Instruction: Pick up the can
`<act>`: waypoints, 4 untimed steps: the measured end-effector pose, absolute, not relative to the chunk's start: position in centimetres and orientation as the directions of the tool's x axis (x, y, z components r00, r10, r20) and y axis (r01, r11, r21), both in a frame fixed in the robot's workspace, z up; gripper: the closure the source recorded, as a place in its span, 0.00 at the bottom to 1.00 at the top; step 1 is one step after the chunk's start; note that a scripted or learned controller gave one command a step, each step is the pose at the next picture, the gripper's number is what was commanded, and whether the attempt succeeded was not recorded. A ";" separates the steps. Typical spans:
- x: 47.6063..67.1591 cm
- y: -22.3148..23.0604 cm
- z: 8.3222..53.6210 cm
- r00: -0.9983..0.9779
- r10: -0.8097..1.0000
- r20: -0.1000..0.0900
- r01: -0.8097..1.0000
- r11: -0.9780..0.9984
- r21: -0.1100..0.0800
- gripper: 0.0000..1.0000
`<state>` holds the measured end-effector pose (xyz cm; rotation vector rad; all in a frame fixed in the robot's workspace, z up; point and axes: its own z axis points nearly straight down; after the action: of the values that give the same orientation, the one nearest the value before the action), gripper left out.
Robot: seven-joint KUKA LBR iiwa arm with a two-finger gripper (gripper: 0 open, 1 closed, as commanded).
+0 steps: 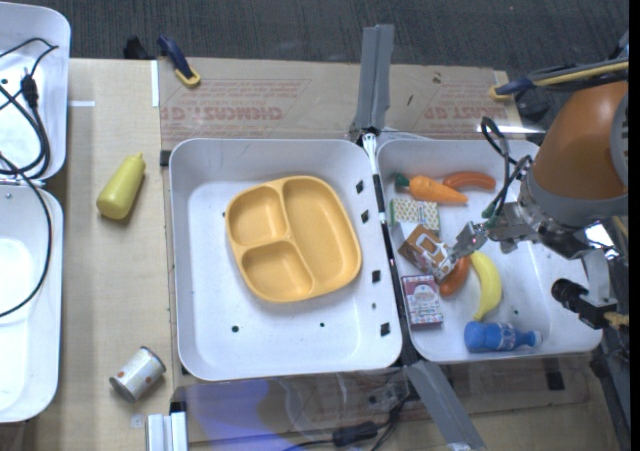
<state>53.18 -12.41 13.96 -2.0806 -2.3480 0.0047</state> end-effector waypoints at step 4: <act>61.0 -21.3 9.0 -0.098 0.995 0.010 0.995 0.098 0.001 0.00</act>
<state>61.05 -21.29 9.03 -2.1048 -2.3226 -0.0117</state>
